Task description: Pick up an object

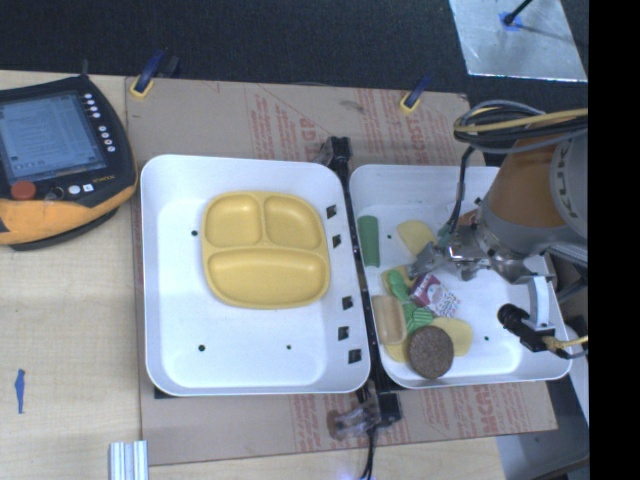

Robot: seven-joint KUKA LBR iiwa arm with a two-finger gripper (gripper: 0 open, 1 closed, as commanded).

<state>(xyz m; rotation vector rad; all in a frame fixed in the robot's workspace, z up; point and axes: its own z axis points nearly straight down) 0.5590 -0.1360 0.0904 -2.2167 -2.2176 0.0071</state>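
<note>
The gripper (432,258) hangs low in the right bin (480,180), its 2 fingers slightly apart with nothing visibly between them. Just below its tips lie a red-and-white packet (436,293) and green pieces (400,286), with a brown disc (431,352) farther below. A yellow divided plate (266,248) sits well to its left in the left bin (170,298).

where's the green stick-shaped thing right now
The green stick lies in the right bin, against its left wall, just above the tan block.

No legible text or labels
</note>
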